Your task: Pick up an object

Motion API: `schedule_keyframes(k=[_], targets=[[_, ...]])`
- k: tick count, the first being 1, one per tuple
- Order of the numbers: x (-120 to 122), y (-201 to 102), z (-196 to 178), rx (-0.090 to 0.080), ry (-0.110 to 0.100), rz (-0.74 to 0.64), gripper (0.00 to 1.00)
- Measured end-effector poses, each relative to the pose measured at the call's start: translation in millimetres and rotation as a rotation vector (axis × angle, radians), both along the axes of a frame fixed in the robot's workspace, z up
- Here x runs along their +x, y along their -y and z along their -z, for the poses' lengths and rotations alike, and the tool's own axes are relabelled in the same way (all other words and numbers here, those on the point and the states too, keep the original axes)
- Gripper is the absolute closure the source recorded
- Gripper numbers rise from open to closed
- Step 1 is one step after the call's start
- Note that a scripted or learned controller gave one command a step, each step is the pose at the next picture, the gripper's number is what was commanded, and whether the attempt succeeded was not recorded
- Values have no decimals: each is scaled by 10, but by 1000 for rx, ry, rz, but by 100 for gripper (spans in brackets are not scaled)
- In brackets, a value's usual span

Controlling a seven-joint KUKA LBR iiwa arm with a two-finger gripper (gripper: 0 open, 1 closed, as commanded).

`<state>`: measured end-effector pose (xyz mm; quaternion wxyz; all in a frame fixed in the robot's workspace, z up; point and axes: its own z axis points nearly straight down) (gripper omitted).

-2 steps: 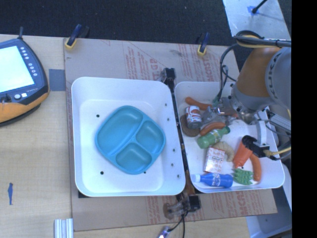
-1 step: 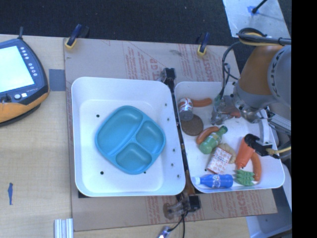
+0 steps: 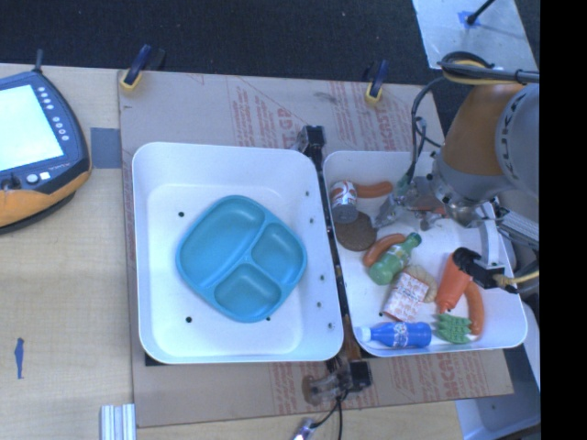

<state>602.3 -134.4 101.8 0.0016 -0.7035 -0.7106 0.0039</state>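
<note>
The pickable items lie in the right bin (image 3: 514,337). Nearest the camera: blue bottle (image 3: 401,335), long axis left-right, along the near wall. Beyond it: cracker packet (image 3: 406,295), carrot (image 3: 451,285), then green bottle (image 3: 393,259), tilted diagonally. At the far end: the gripper (image 3: 410,203), low over the bin floor, nothing seen in its grasp; open or closed cannot be told. Every candidate lies nearward of the tool; the green bottle appears closest

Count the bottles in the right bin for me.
2: a green bottle mid-bin beside a sausage, and a blue bottle lying along the near wall. The arm may hide others.
</note>
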Motion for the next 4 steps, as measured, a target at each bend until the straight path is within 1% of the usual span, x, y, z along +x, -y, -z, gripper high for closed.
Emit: schedule_keyframes(k=[1, 2, 3, 4], targets=[[1, 11, -101, -2, 0, -2, 100], [1, 11, -101, -3, 0, -3, 0], [355, -156, 88, 0, 5, 5, 0], [-191, -336, 101, 1, 3, 6, 0]])
